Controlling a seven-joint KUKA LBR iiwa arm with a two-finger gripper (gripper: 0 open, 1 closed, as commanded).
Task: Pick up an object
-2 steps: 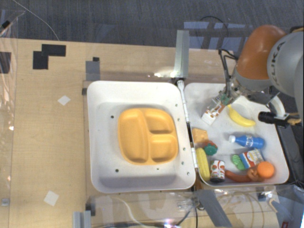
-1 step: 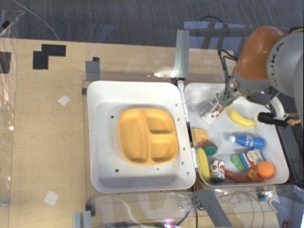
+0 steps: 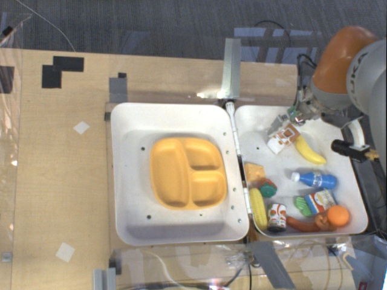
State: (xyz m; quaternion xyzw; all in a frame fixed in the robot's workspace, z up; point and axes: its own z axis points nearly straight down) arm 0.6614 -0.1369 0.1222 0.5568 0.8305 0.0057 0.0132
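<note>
My gripper (image 3: 282, 124) hangs over the back part of the right bin (image 3: 360, 193), reaching in from the right under the orange band of the arm. Just below its tip lies a small brown and white carton (image 3: 283, 140), close enough that I cannot tell if they touch. A yellow banana (image 3: 310, 152) lies to the right of the carton. Farther forward in the same bin are a blue bottle (image 3: 314, 179), an orange ball (image 3: 338, 216), a corn cob (image 3: 258, 205) and a small can (image 3: 277, 217).
The left bin (image 3: 124, 180) holds a yellow divided plate (image 3: 187, 172). An orange cracker pack (image 3: 254, 173), a green piece (image 3: 268, 190), a colourful pouch (image 3: 309, 203) and a red sausage (image 3: 300, 224) crowd the right bin's front. A metal post (image 3: 232, 68) stands behind the bins.
</note>
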